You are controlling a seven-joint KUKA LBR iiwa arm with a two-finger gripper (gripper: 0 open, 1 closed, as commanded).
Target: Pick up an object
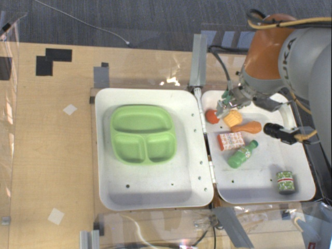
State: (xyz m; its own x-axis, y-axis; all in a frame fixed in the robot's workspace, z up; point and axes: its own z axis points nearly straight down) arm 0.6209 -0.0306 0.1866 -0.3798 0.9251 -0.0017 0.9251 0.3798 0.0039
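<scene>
My gripper [226,107] hangs low over the far left part of the right bin [303,191], reaching in from the right. Just beneath and beside it lie a red tomato-like ball [211,116] and a yellow-orange block [233,119]. An orange carrot shape [251,127] lies to the right of the block. Nearer the front are a red-and-white box [230,140] and a green bottle [241,155] on its side. A small green can [285,182] stands in the bin's front right corner. Whether the gripper touches the yellow-orange block is hidden.
The left bin [119,191] holds a green divided tray [142,134] near its middle. A raised rim [204,139] separates the two bins. The arm's grey and orange body [280,40] covers the right bin's far right corner.
</scene>
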